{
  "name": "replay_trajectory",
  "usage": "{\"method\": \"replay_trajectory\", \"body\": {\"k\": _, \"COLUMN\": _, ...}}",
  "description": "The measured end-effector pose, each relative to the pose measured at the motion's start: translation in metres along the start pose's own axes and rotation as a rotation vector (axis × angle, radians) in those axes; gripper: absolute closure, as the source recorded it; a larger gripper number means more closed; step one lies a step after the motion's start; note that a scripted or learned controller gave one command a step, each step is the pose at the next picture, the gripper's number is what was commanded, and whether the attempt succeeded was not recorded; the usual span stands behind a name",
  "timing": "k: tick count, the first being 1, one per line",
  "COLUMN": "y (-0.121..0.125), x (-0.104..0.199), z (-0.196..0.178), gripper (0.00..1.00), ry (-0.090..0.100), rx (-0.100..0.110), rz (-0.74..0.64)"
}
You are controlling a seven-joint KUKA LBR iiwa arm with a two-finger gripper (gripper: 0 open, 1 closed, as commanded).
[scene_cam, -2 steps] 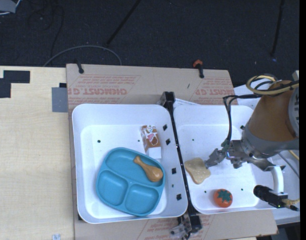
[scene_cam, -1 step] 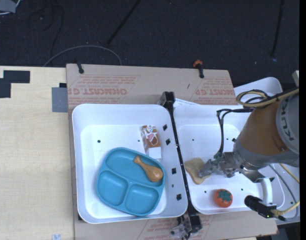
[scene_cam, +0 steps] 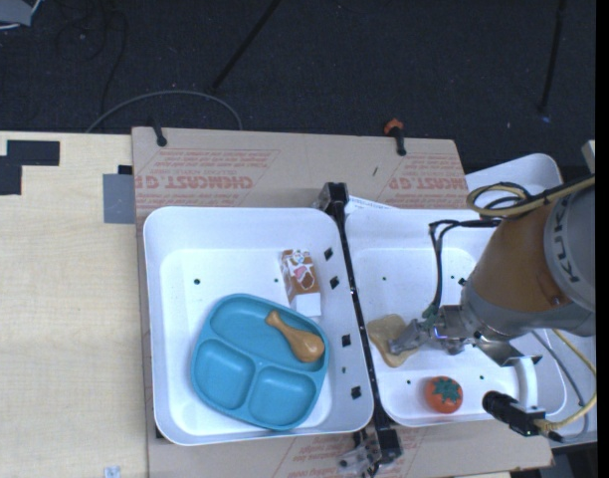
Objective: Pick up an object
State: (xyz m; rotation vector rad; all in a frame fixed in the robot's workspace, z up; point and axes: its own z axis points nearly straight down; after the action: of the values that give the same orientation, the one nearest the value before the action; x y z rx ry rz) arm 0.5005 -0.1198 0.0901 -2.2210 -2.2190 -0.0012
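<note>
In the right bin (scene_cam: 454,242), a tan flat piece (scene_cam: 384,339) lies near the left wall. My gripper (scene_cam: 404,343) sits low over its right edge, touching or nearly touching it. A red tomato-like ball (scene_cam: 444,394) rests near the bin's front, just below the gripper. The left bin (scene_cam: 185,257) holds a blue divided plate (scene_cam: 247,371) with a tan drumstick (scene_cam: 297,337) lying on it. A small brown-and-white packet (scene_cam: 300,272) lies behind the plate.
The black divider (scene_cam: 346,297) between the bins runs just left of the tan piece. Cardboard (scene_cam: 285,167) lies under both bins. Bare bin floor stretches behind the gripper in the right bin.
</note>
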Motion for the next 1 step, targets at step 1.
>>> {"method": "replay_trajectory", "body": {"k": 1, "y": 0.0013, "x": 0.0004, "z": -0.0112, "gripper": 1.0, "ry": 0.004, "rx": -0.003, "rz": 0.005}}
